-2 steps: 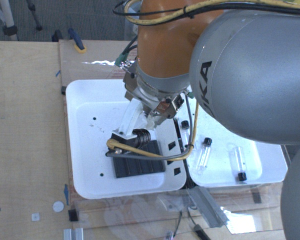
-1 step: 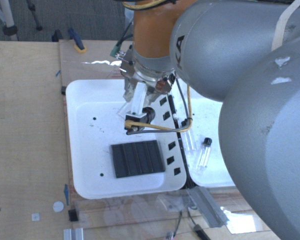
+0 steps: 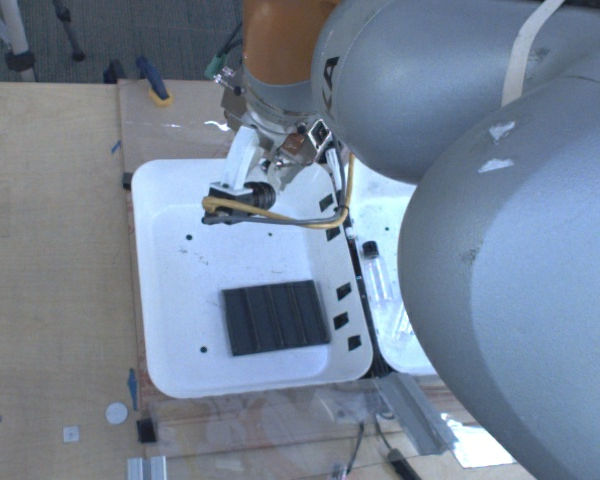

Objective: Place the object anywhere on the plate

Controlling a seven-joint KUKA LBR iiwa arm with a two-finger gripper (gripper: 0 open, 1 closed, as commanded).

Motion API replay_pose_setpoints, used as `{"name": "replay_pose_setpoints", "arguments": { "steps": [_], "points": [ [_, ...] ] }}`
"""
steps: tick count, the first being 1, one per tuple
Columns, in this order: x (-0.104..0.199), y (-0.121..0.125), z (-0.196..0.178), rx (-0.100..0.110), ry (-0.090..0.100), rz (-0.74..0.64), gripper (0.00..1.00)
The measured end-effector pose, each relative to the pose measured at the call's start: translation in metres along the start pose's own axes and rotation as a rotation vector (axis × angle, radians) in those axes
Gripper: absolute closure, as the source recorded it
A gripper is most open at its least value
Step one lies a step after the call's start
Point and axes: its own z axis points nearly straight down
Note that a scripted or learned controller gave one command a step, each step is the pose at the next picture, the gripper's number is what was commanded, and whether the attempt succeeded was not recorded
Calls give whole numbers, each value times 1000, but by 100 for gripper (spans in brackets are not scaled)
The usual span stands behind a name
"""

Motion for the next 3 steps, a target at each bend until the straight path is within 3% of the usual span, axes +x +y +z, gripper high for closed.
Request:
{"name": "replay_pose_setpoints", "arguments": {
  "steps": [1, 2, 3],
  "points": [
    [-8, -9, 62, 3, -4, 95, 100],
    [-29, -39, 16, 3, -3, 95, 100],
    [-29, -39, 16, 3, -2, 95, 0]
  ]
}}
